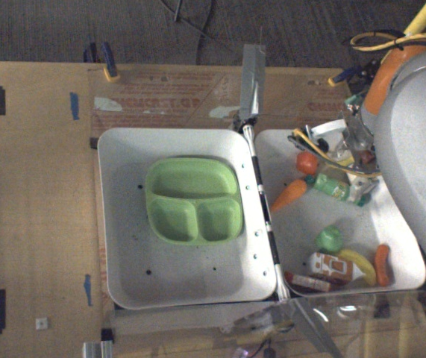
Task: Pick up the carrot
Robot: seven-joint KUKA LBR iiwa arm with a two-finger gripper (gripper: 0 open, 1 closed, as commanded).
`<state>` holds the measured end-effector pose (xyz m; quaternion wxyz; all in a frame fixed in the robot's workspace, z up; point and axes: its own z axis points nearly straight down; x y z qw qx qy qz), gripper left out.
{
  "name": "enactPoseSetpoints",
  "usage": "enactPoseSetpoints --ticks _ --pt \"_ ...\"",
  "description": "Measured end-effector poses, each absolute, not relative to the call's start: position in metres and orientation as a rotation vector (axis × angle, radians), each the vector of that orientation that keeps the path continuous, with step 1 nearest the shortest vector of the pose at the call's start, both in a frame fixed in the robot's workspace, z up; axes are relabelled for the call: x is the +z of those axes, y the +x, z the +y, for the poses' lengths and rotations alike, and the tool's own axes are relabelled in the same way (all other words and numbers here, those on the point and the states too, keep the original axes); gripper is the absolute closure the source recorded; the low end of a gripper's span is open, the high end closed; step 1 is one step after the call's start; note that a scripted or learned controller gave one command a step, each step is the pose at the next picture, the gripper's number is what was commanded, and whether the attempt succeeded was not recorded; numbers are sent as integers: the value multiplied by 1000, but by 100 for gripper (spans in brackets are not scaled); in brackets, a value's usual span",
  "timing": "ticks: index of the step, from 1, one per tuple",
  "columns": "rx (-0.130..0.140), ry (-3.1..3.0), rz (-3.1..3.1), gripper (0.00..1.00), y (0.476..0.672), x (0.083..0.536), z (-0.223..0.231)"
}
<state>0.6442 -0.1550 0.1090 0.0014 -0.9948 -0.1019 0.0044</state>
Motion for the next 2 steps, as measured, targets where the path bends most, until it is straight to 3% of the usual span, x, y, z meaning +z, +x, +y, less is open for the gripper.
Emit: enactPoseSetpoints --ticks 1,2 --pt "7 -3084 -579 0 573 110 -100" --pt "30 -3116 -310 0 615 89 -105"
